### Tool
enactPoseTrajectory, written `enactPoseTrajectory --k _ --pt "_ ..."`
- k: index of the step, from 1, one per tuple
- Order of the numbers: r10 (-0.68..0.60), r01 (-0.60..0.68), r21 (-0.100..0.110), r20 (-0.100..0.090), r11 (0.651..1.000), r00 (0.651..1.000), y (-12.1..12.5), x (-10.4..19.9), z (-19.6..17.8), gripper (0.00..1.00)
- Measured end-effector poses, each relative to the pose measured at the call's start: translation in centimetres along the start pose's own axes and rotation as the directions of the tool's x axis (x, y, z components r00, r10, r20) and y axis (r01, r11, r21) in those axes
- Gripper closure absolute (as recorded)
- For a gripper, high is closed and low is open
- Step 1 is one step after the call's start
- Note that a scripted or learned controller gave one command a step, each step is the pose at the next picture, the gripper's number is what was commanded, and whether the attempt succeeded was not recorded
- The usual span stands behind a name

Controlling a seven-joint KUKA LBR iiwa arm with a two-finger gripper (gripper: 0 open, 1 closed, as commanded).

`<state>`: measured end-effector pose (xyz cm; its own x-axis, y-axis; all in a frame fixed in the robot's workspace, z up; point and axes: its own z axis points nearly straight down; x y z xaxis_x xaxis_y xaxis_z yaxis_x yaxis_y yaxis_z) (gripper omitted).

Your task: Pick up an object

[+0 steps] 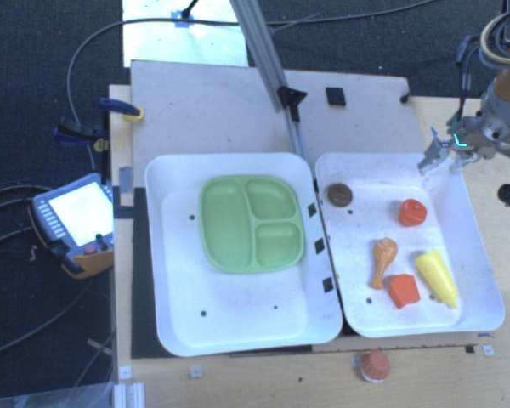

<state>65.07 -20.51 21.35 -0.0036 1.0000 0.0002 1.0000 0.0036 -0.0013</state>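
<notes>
**Camera view: five items in the right bin, gripper at its far corner**

Two white bins sat side by side. The left bin [178, 313] held one green divided plate [251, 223] with three compartments. The right bin [484, 300] held five small things, all apart from one another: one brown round piece [339, 195] near its far left corner, one red tomato-like piece [412, 212], one tan drumstick [382, 260] lying lengthwise, one orange-red block [403, 291] just beside the drumstick's lower end, and one yellow tapered bottle shape [439, 278] lying tilted at the right. One more reddish round item [375, 365] lay on the bench outside the bins. The gripper [438, 153] hung over the right bin's far right corner, away from all five; whether its fingers were open or closed could not be told.
</notes>
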Motion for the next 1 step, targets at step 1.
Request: enactPoseTrajectory --k 1 --pt "-0.001 0.001 -0.003 0.001 1.000 1.000 0.08 0.01 -0.17 0.00"
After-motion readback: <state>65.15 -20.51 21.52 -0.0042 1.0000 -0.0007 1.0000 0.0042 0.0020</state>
